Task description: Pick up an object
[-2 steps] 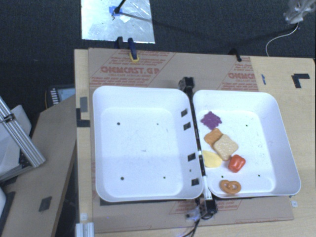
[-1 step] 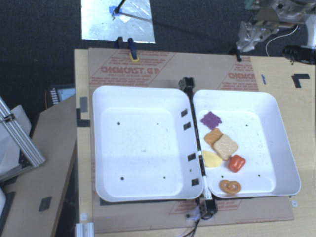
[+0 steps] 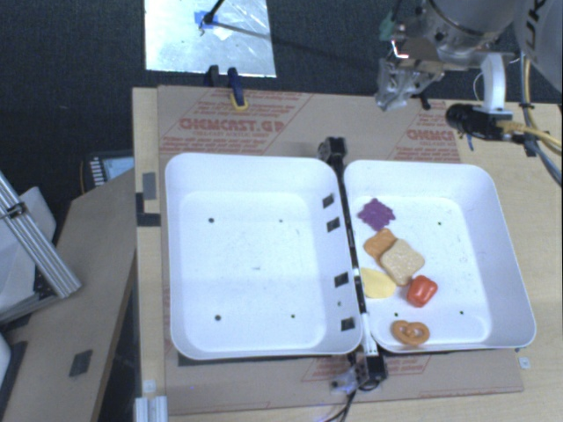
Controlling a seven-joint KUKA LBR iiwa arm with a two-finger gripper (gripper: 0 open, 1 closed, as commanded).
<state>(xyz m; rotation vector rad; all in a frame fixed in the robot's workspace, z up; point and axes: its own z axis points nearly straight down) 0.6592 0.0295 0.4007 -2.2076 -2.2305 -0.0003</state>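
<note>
Hovering above the tabletop (image 3: 264, 117) beyond the far edge of the right bin (image 3: 493, 236), the gripper (image 3: 398, 93) has nothing between its fingers – how far apart they stand I cannot tell. Inside that bin's left part lie 6 pieces close together – a purple piece (image 3: 376, 211), an orange piece (image 3: 379, 243), a bread slice (image 3: 403, 261), a yellow slice (image 3: 378, 283), a red pepper (image 3: 421, 290) and a pretzel (image 3: 410, 331) – while the left bin (image 3: 255, 170) sits just beside

I see the bench (image 3: 106, 236) carrying a brown cardboard sheet (image 3: 264, 117) printed in red; two shallow white bins, left bin (image 3: 176, 236) and right bin (image 3: 506, 253), sit side by side on it, touching mid-bench.
</note>
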